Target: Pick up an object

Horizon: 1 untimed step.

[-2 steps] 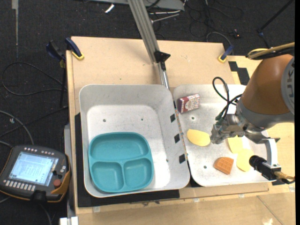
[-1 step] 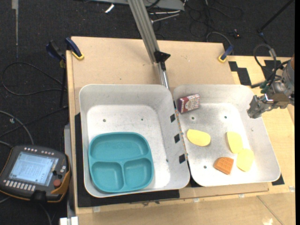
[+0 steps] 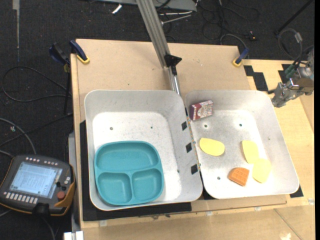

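Carton point(image 3: 201, 110) lying at top-left corner of right bin point(image 3: 270, 115), maroon and white, close against the divider between bins. Yellow oval point(image 3: 212, 147) below it, mid-bin. Two more yellow pieces on the right: upper one point(image 3: 249, 151) just above and touching or nearly touching lower one point(image 3: 261, 171). Orange waffle-like piece point(image 3: 239, 176) just left of the lower yellow, near bin's front edge. Left bin point(image 3: 100, 104) holding teal three-compartment tray point(image 3: 129, 172), toward front. Gripper point(image 3: 281, 98) at far right, outside right bin's upper right corner, over the counter point(image 3: 125, 64), well apart from all objects. Nothing visibly gripped; too small and blurred to say whether open or closed. Pendant point(image 3: 35, 183) on floor at lower left.
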Available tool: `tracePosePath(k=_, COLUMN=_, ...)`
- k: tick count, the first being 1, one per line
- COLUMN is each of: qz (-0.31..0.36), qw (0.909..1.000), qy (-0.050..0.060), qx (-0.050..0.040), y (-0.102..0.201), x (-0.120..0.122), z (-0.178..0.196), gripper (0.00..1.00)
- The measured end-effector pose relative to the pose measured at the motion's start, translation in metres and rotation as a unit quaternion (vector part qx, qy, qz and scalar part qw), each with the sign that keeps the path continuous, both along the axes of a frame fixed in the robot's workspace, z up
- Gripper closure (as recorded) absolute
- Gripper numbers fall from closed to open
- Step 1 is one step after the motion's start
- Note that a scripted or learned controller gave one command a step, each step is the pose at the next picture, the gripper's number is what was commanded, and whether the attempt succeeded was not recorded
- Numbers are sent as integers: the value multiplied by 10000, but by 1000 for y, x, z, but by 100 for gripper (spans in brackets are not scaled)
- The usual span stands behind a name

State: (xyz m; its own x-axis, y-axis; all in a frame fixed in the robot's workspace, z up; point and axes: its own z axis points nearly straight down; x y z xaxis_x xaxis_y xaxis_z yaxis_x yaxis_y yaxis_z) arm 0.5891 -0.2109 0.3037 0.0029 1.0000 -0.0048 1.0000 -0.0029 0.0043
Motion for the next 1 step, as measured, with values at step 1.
tracePosePath(k=1, qz=49, qw=10000, qy=0, qx=22, y=42, x=30, z=9, gripper=100)
